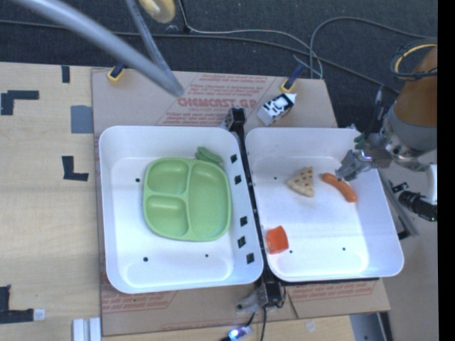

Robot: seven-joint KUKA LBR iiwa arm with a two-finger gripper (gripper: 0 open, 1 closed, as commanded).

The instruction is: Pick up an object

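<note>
1. Orange sausage (340,187) just below the gripper (350,166), slanting down and away from the fingertips, on the floor of the right bin (370,261); nothing seen between the fingers.
2. Cannot tell whether the fingers are spread or closed: dark, small and partly merged with the wrist at this angle.
3. Likely target judged to be the sausage, being nearest; upper end almost under the fingertips, perhaps touching, too fine to say.
4. Risk one: thin, round, lying at a slant, so liable to roll or skid sideways if the fingers close across the wrong axis or land on one end.
5. Risk two: close to the bin's right wall beside the gripper, so little room for a finger on that side; possible scrape or blocked descent.
6. Risk three: yellow wedge (302,182) just left of the sausage, further from the gripper; could be nudged by a wide approach.
7. Orange block (276,239) well apart, down and to the left of the gripper, near the bin's front corner.
8. Green plate (188,197) far left in the other bin (121,212), out of play.
</note>
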